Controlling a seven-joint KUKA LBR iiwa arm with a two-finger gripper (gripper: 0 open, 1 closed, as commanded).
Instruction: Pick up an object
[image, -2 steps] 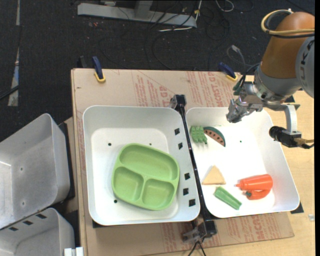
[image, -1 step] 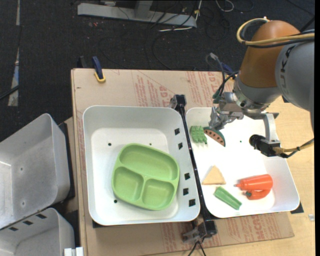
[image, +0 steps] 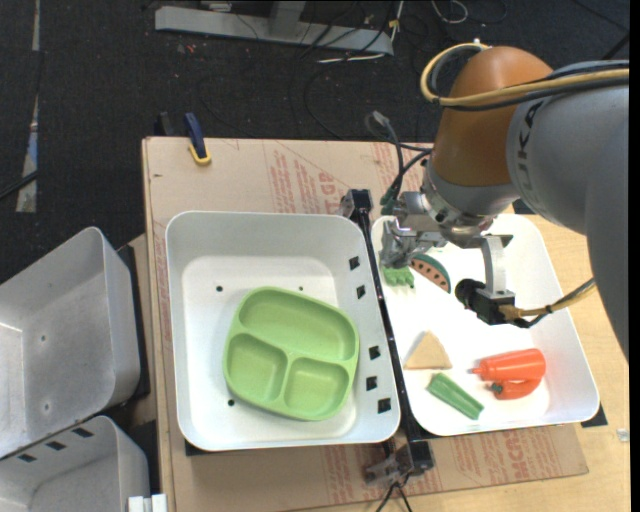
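We're looking down on a brown cardboard sheet (image: 300, 170) covering the counter, with a yellow-handled clamp (image: 198, 142) biting its far left edge. We're seeing two spare white bins (image: 60, 330) sitting off to the left on dark carpet (image: 90, 60), and cables (image: 340, 50) are trailing across the floor at the top, near a grey metal bracket (image: 270, 22).

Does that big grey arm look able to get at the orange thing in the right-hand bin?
Probably yes. The orange toy lies in the open in the right bin, nothing on top of it, and the tool hangs over the same bin's far end.
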